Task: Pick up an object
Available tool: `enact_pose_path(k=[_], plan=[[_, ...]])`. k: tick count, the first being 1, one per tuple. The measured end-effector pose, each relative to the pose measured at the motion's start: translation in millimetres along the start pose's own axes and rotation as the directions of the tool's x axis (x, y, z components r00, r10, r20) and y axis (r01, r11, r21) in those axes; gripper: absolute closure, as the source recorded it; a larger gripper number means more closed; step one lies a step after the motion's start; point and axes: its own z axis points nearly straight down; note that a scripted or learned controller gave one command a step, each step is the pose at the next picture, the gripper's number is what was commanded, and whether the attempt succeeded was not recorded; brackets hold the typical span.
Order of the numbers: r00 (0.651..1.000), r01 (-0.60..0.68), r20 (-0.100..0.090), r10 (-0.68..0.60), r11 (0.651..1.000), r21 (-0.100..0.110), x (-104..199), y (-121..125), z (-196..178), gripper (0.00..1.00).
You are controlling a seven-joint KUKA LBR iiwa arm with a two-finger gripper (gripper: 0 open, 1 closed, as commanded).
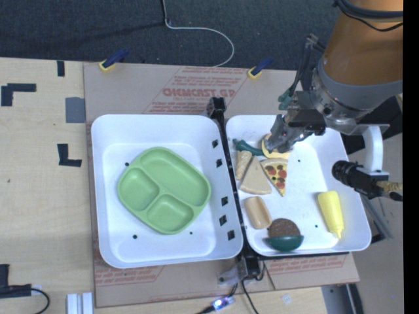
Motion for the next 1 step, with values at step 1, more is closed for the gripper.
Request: enact_pose_path(k=[1], plan=[[1.000, -0.001, -0.001, 0.001, 1.000, -0.003, 3.7, -17.7, -8.1, 1.00]])
